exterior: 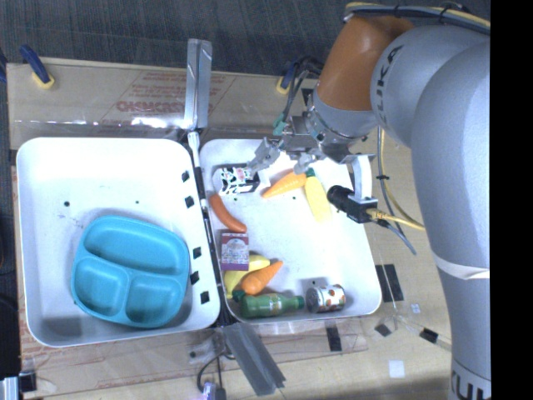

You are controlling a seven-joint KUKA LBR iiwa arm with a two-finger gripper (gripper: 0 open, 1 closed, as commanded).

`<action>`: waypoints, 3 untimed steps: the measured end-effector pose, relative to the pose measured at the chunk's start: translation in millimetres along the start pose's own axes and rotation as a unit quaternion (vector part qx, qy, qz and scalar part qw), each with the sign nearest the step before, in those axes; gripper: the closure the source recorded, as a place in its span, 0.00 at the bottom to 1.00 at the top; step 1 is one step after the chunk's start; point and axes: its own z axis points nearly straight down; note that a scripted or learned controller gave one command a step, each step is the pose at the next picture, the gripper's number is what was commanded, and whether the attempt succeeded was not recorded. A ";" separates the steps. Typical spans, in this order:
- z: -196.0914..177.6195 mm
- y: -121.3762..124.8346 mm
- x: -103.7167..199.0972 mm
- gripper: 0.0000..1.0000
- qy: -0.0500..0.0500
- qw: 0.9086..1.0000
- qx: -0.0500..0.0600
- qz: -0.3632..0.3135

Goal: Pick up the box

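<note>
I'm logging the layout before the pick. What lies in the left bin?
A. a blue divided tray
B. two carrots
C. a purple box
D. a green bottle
A: the blue divided tray lies in the left bin, while the purple box and the green bottle sit in the right bin.

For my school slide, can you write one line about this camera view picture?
Robot gripper hovers near a small box among toy carrots in the right bin; a blue tray sits left.
</note>
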 end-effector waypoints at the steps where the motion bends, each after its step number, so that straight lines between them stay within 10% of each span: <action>1: -46.3 8.6 -39.2 0.00 0.000 1.000 -0.001 0.024; 2: 45.6 -34.7 -95.7 0.00 0.000 1.000 0.000 0.021; 3: 45.5 -34.6 -95.5 0.00 0.000 1.000 0.000 0.021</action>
